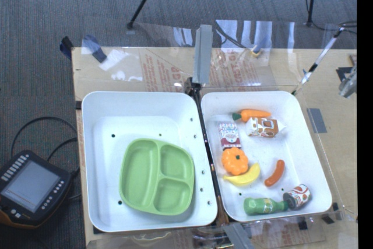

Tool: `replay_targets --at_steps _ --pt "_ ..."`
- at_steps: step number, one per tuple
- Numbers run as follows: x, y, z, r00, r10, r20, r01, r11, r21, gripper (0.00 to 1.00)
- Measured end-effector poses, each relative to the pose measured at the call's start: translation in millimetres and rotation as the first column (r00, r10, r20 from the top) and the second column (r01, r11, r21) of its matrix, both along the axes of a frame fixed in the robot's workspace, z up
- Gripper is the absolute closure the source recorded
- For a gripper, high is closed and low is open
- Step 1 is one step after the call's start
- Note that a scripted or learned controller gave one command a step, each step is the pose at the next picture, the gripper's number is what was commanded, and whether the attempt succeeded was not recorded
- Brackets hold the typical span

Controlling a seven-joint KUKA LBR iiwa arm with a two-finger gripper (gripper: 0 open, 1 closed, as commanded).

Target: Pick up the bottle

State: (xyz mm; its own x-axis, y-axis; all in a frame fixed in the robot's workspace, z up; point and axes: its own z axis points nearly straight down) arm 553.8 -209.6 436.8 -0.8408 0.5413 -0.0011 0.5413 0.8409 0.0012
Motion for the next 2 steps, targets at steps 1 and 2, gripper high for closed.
replay_targets --at_steps 1,2 --pt "72.2 0.7 0.1 0.978 0.206 0.001 -0.206 0.978 0.000 1.00" --pt "59.1 -0.5 0.5 0.918 0.397 0.000 -0.397 0.918 0.000 1.00"
